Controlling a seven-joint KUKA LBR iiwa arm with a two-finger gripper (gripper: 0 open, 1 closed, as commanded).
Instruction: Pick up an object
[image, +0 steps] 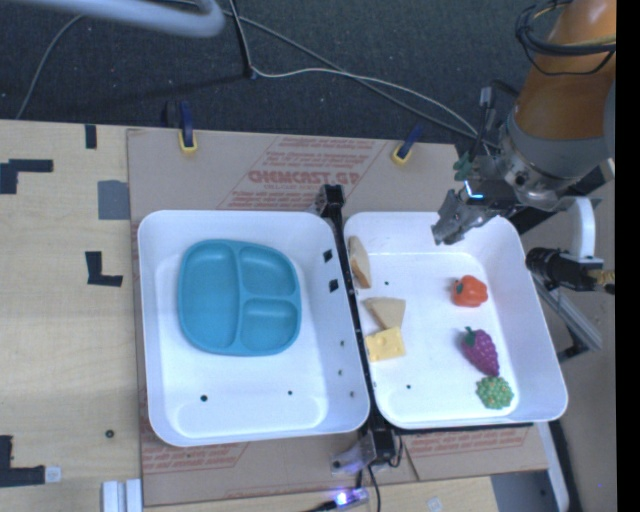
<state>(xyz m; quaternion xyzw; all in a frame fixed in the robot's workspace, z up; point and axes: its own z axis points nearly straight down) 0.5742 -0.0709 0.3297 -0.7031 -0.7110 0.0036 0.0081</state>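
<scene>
The right bin (520, 330) holds several toy foods: an orange-red pepper (469, 291), a purple grape bunch (481, 350), a green broccoli piece (494, 392), a yellow cheese wedge (385, 345), a tan wedge (386, 312) and a bread slice (359, 268) by the left wall. My gripper (453, 224) hangs over the bin's far edge, above and behind the pepper. Nothing shows between its dark fingers.
The left bin (160, 330) holds a blue divided plate (240, 297). A black divider clip (330, 200) sits between the bins. Cables run across the dark floor behind the bench. Yellow clamps (187, 139) pin the cardboard base.
</scene>
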